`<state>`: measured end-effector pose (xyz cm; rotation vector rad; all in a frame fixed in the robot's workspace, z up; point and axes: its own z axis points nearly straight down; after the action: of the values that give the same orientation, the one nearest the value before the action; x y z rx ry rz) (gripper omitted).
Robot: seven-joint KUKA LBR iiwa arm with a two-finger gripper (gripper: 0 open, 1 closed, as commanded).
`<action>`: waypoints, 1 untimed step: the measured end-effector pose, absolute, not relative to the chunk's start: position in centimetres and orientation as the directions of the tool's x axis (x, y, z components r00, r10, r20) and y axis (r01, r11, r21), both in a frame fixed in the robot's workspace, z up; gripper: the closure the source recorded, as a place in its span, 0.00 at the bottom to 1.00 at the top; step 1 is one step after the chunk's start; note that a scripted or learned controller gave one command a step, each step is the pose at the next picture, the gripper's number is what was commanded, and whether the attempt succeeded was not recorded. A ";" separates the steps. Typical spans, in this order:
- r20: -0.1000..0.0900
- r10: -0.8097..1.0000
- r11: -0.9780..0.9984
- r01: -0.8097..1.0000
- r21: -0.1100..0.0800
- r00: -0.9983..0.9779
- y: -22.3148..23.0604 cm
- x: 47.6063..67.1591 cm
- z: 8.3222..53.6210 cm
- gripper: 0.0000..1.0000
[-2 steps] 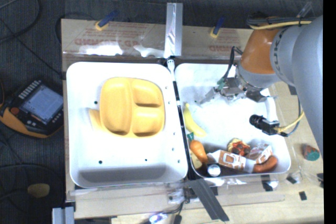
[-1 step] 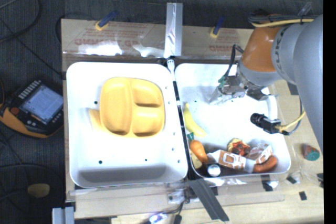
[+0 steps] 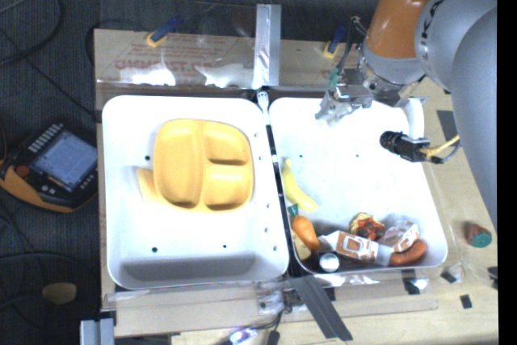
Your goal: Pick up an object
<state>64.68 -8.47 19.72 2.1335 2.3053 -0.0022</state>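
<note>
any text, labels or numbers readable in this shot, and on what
None can be read.
Clear plastic sheet behind the bins: red print, too blurred to read.
Small food packet in the right bin: label marks, too small to read.
Handheld pendant on the floor: screen unreadable.

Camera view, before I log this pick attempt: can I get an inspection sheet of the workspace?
Surface: wooden bench bearing a left bin and a right bin, side by side.
Job's things: banana, carrot, sausage and small packets crowd the right bin's near edge.
Clutter: yellow divided tray in the left bin.
Grippers: gripper over the right bin's far edge, nothing between its fingers.
Cables: thin cable near the wrist; cords on the floor.
Surroundings: handheld pendant on the floor, left.
</note>
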 end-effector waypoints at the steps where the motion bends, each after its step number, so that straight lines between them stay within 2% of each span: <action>1: -0.002 0.989 0.147 0.989 -0.002 -0.147 -7.3 60.0 19.7 1.00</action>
<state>59.95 -7.31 19.72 2.0516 2.3791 -0.0039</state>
